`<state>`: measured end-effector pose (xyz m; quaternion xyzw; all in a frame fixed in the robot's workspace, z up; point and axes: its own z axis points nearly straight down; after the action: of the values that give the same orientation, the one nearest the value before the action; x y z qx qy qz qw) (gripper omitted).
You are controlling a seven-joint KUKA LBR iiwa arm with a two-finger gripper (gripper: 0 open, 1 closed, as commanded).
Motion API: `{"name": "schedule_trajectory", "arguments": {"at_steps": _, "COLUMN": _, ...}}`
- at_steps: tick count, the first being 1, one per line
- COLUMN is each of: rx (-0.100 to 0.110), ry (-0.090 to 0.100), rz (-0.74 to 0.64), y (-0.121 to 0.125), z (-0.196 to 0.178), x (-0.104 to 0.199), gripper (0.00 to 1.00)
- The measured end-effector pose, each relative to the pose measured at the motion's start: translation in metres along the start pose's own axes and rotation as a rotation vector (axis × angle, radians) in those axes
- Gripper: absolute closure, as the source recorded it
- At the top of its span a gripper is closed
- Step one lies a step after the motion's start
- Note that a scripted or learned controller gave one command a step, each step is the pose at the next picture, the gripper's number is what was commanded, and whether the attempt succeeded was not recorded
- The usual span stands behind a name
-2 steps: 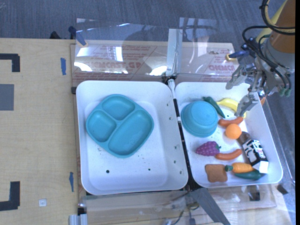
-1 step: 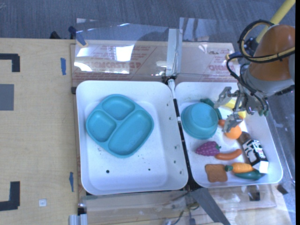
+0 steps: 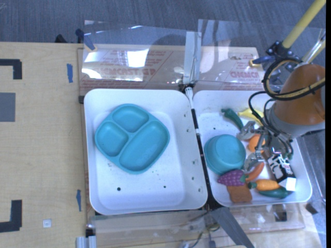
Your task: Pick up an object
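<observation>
Partly hidden | fingers (image 3: 257,150) among toys, right bin (image 3: 305,192) | spread or pinching: cannot tell

Grey carpet floor (image 3: 155,4); light wooden bench (image 3: 41,138); glare on clear panels (image 3: 134,56).

arm (image 3: 297,105): grey rounded body, right of the blue bowl (image 3: 225,153) | band: 1 wide orange ring above the wrist | cables: black loops curling over the orange band | gripper (image 3: 261,149): metal, dark and silver parts, just right of the bowl | marking: black-and-white patch on its lower side
</observation>
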<state>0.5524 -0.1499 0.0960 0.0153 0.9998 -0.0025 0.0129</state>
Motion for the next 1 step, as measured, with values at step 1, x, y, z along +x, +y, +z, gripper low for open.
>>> {"name": "schedule_trajectory", "arguments": {"at_steps": 1, "rx": -0.001, "ry": 0.015, "rz": 0.128, "y": -0.0183, "z": 0.0058, "x": 0.0498, "gripper": 0.0}}
